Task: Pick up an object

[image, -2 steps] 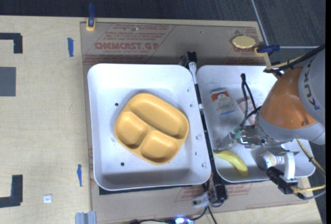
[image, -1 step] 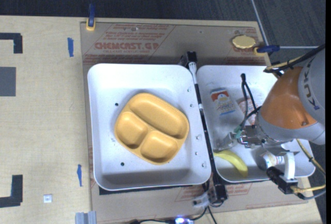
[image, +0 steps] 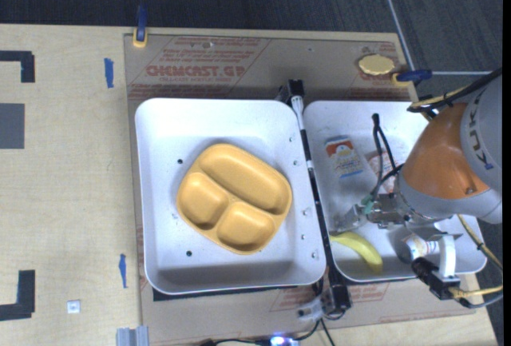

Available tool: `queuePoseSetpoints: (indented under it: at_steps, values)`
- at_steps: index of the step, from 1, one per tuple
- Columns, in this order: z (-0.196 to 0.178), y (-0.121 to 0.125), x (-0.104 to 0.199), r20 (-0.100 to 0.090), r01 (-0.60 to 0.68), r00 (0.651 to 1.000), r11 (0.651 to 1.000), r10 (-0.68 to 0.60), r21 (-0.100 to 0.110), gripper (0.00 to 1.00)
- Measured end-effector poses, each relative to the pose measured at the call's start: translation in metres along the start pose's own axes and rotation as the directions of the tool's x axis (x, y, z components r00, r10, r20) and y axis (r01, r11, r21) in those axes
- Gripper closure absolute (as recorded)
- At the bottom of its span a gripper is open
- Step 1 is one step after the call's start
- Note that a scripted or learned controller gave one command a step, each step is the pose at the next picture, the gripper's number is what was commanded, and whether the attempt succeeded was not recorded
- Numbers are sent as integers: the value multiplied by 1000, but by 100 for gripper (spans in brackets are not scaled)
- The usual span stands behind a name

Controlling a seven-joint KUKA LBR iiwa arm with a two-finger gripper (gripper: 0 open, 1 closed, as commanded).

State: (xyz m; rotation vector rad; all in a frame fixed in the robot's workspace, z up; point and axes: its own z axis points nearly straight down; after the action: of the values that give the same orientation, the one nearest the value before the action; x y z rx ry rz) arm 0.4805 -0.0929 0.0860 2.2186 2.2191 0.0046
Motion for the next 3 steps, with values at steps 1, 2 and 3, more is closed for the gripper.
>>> queuePoseSetpoints:
  at_steps: [1,2,3]
  values:
    - [0,5,-2,-1,0,1000,1000,0,3,0]
    - [0,1,-1,1,0,1000,1000,0,-2,0]
    - [0,1,0,1,-1,1000,1000,1,-2,0]
